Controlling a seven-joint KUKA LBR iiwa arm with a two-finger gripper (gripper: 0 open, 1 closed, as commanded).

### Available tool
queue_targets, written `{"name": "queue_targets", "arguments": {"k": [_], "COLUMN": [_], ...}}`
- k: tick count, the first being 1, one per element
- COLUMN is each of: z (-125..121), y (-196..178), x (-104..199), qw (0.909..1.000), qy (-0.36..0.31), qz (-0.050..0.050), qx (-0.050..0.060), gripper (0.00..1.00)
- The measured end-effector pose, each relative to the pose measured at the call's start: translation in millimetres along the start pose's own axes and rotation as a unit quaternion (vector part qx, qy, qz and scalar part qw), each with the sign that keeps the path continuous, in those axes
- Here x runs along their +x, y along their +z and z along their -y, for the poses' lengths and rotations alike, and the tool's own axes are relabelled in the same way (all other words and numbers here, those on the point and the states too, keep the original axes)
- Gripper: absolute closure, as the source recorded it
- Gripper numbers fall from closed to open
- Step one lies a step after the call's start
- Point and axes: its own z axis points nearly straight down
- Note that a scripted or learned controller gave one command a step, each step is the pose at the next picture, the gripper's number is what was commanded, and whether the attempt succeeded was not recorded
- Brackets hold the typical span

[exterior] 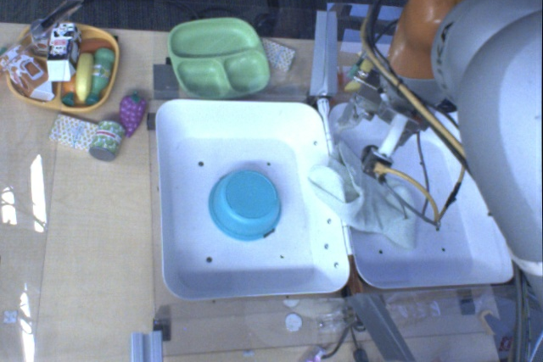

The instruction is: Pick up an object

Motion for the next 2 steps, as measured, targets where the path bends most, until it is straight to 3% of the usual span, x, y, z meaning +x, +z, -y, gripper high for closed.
{"name": "queue_targets", "arguments": {"k": [1,2], "z": [20,44], "y": [0,0], "x": [-57,-5], "qw": [0.9958,0.9959], "qy": [0.092,-0.090], "qz": [0.000,0.000], "qx": [0.001,0.001], "gripper": [0.00,0.00]}}
